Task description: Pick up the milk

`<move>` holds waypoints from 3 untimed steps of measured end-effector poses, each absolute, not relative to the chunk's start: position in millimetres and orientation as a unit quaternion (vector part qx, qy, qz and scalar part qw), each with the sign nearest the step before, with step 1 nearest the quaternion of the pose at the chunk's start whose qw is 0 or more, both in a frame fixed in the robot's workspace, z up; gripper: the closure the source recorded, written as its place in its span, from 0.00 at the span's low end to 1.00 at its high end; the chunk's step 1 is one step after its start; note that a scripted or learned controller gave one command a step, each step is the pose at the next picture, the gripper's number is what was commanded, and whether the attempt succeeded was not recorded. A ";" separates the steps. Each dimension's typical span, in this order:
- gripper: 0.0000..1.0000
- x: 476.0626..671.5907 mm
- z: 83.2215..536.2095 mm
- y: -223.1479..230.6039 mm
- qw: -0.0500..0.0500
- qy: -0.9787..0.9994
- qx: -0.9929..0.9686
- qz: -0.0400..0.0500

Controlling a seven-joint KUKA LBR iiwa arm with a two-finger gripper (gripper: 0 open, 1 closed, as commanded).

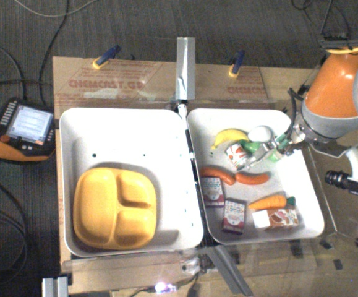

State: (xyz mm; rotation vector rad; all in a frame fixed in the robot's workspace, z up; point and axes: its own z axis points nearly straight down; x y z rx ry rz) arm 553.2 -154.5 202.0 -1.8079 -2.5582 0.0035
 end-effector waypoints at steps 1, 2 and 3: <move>0.00 578.5 96.5 -123.9 0.002 -0.761 -0.649 0.001; 0.00 597.3 134.8 -101.9 0.002 -0.811 -0.585 0.002; 0.00 549.9 89.1 -112.4 -0.006 -0.838 -0.546 -0.004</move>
